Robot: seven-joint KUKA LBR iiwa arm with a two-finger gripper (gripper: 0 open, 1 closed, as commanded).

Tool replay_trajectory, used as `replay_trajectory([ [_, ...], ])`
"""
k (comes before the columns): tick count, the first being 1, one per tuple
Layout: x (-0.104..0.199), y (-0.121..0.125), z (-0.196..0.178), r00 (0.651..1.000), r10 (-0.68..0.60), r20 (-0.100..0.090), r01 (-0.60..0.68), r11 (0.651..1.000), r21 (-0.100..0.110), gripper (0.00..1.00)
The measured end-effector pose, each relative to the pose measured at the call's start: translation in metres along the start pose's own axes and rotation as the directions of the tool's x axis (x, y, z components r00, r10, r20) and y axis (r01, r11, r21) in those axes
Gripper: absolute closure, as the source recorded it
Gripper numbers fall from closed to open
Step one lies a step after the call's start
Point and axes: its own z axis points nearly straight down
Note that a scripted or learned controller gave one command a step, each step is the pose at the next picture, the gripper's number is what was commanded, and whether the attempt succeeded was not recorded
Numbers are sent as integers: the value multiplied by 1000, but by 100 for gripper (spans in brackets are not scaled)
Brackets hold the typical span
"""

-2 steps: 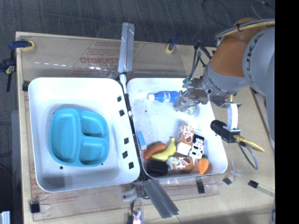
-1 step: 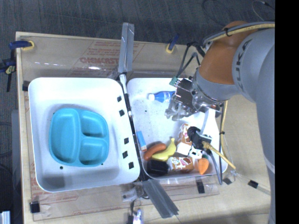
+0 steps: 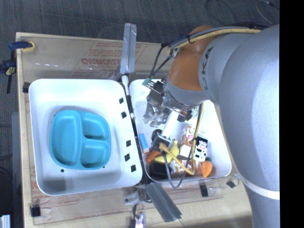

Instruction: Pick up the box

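Grey arm low over the right bin [image 3: 219, 127], box not yet lifted.

Jaws [image 3: 153, 112] hang at the bin's ten o'clock; whether they are wide or narrow I cannot tell. What may be the box [image 3: 202, 150], white with black marks, lies at five o'clock among clutter, near an orange carrot [image 3: 206, 168]. A blue tray [image 3: 80, 139] sits in the left bin [image 3: 42, 99]. Reaching and grasping remain.
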Motion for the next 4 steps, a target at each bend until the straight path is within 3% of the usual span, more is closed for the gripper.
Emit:
replay_trajectory([
  [1,-16,-48,51,984,180,0,-180,984,-1,100],
  [2,8,-67,14,995,104,-3,-104,995,-3,100],
  [3,5,-44,51,957,290,2,-290,957,2,100],
  [4,-34,-39,21,828,561,-2,-561,828,0,100],
])
